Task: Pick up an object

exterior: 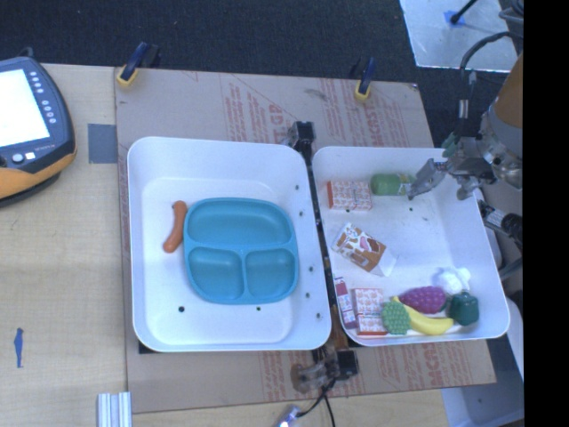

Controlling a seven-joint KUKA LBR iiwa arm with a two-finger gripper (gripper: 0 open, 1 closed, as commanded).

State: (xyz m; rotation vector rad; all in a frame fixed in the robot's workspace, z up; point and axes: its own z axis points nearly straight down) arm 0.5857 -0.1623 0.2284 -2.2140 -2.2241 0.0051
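Fingers of the gripper (437, 178) look spread and empty at the upper right, low over the right bin (471, 238). Judged an approach: the green object (386, 184) lies just left, so the next move calls for shifting left, then closing.

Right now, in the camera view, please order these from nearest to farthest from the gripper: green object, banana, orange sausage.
From the gripper:
1. Green object, just left of it, right bin's top.
2. Banana, right bin's lower corner.
3. Orange sausage, left bin, beside the blue plate.
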